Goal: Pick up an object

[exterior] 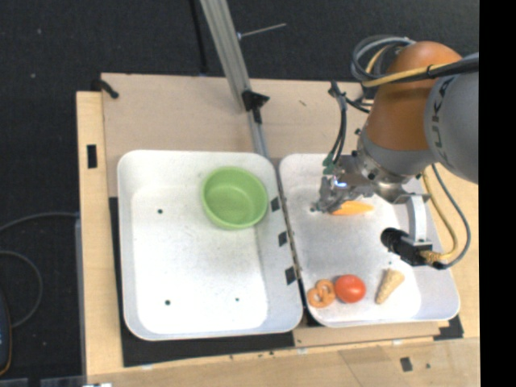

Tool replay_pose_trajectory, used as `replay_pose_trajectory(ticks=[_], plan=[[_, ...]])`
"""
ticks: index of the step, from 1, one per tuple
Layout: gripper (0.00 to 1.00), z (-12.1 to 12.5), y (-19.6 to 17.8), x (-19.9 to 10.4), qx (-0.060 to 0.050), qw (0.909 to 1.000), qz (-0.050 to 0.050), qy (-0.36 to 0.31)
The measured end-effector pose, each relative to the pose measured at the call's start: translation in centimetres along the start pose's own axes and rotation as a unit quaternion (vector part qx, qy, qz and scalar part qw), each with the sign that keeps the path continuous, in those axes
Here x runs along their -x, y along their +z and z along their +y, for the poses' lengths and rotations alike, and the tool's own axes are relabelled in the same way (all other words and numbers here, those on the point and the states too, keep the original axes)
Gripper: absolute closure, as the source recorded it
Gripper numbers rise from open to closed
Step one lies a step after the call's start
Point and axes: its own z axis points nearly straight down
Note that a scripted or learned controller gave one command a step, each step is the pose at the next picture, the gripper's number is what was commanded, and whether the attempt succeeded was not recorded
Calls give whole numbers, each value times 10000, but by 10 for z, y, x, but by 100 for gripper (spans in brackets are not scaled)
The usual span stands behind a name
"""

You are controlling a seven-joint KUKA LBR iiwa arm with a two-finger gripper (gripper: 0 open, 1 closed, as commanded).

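Gripper low over the right bin, just beside an orange carrot-like piece.

The grey arm with its orange band reaches in from the right and hangs over the far half of the right bin; whether the jaws are wide or narrow cannot be told, and the orange piece lies just to the gripper's right, with nothing clearly between the jaws. Along the near edge of the same bin sit a small orange pretzel-shaped toy, a red tomato touching it, and a tan cone toward the near right corner. The left bin carries a green bowl, upright, near its far right corner.
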Motion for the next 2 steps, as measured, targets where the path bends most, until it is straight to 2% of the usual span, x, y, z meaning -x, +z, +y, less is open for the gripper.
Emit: replay_pose_trajectory(ticks=[1,2], plan=[[100,17,11,-54,1,10000,2,-5],[100,26,4,-98,0,10000,13,-10]])
